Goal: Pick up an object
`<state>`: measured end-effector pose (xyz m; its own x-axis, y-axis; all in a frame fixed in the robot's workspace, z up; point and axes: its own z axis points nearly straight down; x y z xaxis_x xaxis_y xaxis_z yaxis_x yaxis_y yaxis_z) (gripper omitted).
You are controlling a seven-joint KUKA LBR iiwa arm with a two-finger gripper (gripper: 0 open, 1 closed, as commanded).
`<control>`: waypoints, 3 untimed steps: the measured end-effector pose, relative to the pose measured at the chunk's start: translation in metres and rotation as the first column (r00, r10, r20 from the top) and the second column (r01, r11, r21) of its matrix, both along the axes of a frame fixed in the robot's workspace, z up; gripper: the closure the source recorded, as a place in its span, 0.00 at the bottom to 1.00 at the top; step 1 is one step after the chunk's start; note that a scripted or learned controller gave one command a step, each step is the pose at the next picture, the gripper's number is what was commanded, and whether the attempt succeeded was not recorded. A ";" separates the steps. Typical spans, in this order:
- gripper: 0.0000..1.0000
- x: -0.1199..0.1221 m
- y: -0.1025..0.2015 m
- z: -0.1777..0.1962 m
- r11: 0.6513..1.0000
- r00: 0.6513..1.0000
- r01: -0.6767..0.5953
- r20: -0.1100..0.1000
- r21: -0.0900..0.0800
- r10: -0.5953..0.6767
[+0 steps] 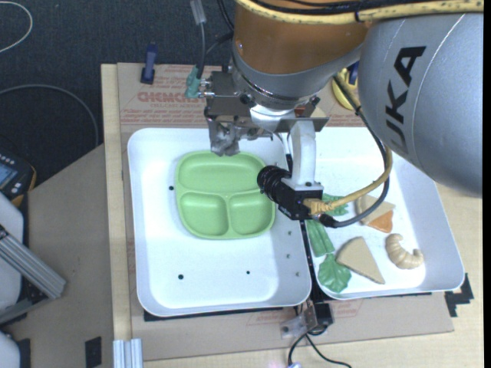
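Note:
A light green divided plate (222, 194) lies in the upper middle of the left white bin (153, 236). My gripper (226, 142) hangs low over the plate's far rim, close to or touching it. Nothing can be seen held in it. The large arm covers the far part of both bins. In the right bin (447, 240) lie a tan wedge (361, 259), an orange wedge (380, 222), a pale curled piece (403, 253) and green leafy pieces (330, 259).
The ridge where the two bins meet runs just right of the plate. A cardboard sheet (123, 98) lies under the bins. A blue clip (148, 64) sits at its far left edge. Bare bin floor lies in front of the plate.

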<state>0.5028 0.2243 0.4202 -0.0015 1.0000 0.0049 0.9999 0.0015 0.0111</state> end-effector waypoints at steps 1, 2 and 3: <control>1.00 -0.015 -0.055 -0.072 1.000 1.000 0.008 -0.020 -0.009 -0.008; 1.00 -0.024 -0.119 -0.062 1.000 1.000 0.009 -0.014 -0.006 -0.009; 1.00 -0.023 -0.130 0.031 1.000 1.000 0.002 0.001 -0.002 -0.002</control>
<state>0.4803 0.0938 0.4509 0.0008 1.0000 0.0027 0.9999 -0.0008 0.0124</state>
